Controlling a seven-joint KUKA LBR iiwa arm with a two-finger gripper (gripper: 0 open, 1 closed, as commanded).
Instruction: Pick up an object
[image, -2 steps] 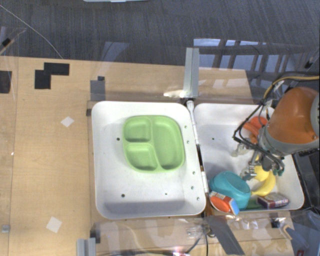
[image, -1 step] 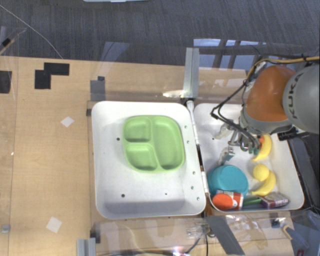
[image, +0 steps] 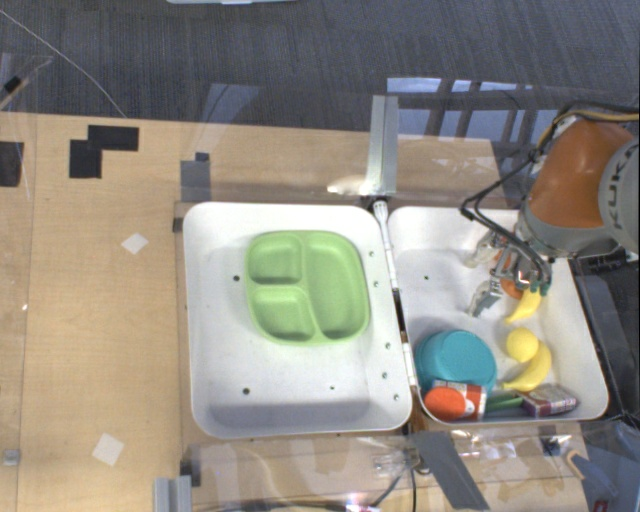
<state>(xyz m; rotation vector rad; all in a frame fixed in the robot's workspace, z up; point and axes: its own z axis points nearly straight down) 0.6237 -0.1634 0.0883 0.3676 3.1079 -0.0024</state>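
A green divided tray (image: 304, 287) (three compartments) lies in the left white bin (image: 215, 330), roughly at its middle. The bin rests on a wooden bench (image: 90, 330) marked with black shapes (image: 100, 148) toward the far left corner.

robot lab: wooden bench (image: 90, 330), two white bins (image: 215, 400), grey carpet (image: 250, 60).

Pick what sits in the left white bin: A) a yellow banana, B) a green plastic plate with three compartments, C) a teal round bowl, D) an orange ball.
B: the green plastic plate with three compartments lies in the left white bin.
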